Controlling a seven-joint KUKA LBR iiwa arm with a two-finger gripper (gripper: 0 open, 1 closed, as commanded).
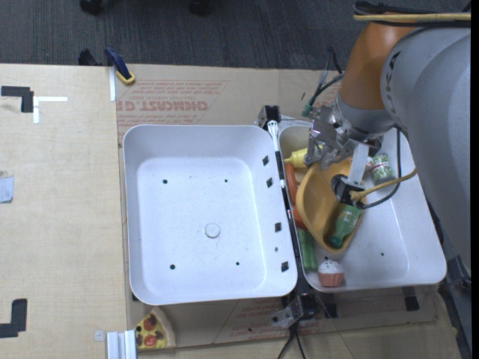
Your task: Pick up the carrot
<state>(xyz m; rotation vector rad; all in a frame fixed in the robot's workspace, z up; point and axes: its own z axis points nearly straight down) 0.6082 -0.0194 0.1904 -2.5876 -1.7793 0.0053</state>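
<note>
Carrot (289, 176): lying along right bin's (419, 223) left wall beside yellow bowl (314, 200), probably light, stiff, smooth, best pinched across middle; gripper (329, 149) above it, jaw state impossible to tell.

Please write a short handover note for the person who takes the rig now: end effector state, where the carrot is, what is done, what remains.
End effector: low over the far end of the right bin; open or shut cannot be told.
Carrot: an orange strip along the right bin's left wall, partly hidden behind the yellow bowl. Not between the fingers.
Done: arm is over the right bin.
Left: grasp and lift the carrot. The bowl, a green bottle and a cupcake crowd it.
</note>
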